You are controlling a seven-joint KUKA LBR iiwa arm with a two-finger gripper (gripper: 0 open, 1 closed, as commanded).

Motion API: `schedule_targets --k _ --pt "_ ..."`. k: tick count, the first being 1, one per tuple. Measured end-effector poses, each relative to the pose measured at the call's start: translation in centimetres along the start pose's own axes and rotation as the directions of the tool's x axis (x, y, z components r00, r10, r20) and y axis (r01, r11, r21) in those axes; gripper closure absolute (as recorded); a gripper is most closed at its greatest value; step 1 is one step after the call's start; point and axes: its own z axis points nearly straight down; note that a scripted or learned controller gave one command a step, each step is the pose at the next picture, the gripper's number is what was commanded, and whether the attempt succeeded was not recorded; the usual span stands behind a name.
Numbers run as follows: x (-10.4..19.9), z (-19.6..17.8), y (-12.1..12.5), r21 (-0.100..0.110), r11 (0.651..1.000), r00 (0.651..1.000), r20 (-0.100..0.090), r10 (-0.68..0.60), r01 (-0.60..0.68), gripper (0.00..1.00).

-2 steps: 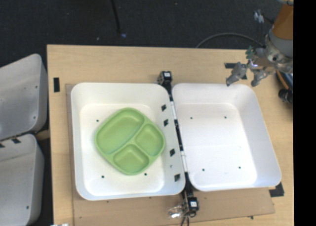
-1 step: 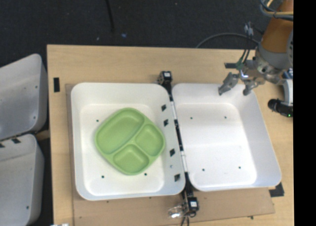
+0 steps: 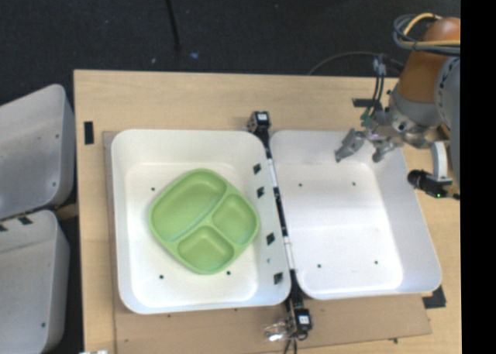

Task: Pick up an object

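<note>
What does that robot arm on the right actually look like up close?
The arm is grey metal with a rounded orange band above the wrist. Thin dark cables loop beside it. It ends in a small grey two-finger gripper with slim metal prongs.

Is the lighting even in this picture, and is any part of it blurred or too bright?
Camera view: lighting soft and even; the two white bins are bright but not washed out; the green plate is sharp, casting little shadow; the pincer looks slightly soft; the floor beyond the bench is dark.
</note>
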Motion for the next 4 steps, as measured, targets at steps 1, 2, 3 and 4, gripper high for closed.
schedule_targets --k 1,2,3,4 --pt "-0.1 5.0 0.0 0.000 1.000 1.000 0.000 -0.002 0.002 0.00" --pt "-0.2 3.5 0.2 -0.007 1.000 1.000 0.004 -0.004 0.004 1.00" --pt "-0.7 -2.9 0.8 -0.010 1.000 1.000 0.001 -0.005 0.005 1.00" --pt "-1.0 -7.3 1.0 -0.007 1.000 1.000 -0.001 -0.003 0.003 1.00"
